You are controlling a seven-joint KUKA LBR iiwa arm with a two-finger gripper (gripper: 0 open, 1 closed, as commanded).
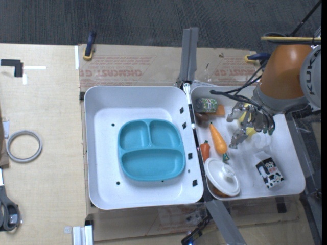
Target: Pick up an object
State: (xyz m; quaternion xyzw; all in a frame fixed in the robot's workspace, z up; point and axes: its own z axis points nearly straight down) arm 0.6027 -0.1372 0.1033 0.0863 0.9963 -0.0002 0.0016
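The right bin (286,188) holds an orange carrot (218,139), a small red-orange vegetable (205,150), a white lid (223,177), a green can (207,104) with a brown item (203,118) in front of it, and a black-and-white box (269,171). My gripper (244,129) hangs low over the bin's middle, just right of the carrot. A small yellow object (251,131) shows right under the gripper, partly hidden by it. I cannot tell whether the gripper touches it.
The left bin (97,177) holds a blue divided plate (152,149). A grey divider bar (189,55) runs between the bins at the back. A tape ring (22,146) and scissors (7,213) lie on the bench at the left.
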